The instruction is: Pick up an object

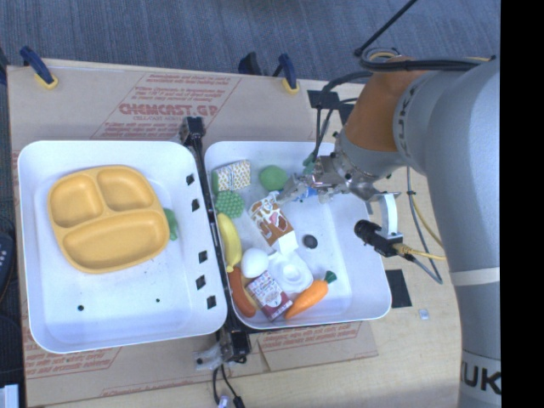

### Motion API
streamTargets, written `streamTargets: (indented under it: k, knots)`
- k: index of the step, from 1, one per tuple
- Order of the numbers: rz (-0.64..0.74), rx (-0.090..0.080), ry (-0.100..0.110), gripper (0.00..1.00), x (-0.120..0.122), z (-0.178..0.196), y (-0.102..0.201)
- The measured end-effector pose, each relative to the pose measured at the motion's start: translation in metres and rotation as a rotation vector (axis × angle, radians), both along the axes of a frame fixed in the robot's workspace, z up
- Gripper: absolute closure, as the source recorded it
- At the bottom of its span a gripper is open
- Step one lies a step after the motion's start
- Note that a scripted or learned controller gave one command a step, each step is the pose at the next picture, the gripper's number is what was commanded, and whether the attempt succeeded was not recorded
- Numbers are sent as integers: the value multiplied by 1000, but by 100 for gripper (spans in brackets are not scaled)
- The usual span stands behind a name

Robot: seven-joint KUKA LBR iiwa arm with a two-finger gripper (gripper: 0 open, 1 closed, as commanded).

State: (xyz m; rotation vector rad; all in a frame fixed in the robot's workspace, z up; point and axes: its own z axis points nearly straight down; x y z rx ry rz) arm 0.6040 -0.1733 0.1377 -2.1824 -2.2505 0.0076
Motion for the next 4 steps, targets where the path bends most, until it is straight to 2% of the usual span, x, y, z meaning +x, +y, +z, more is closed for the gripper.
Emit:
streamTargets:
  k: [1,2,3,4]
  knots:
    - [-17,-4,-25,0,-20,-29,46]
    - [-115,-11,-52,0,-55,-32,74]
    - [-416,0,-52,0,-68,-33,79]
    - [-475,0,-54,0,-84,-33,79]
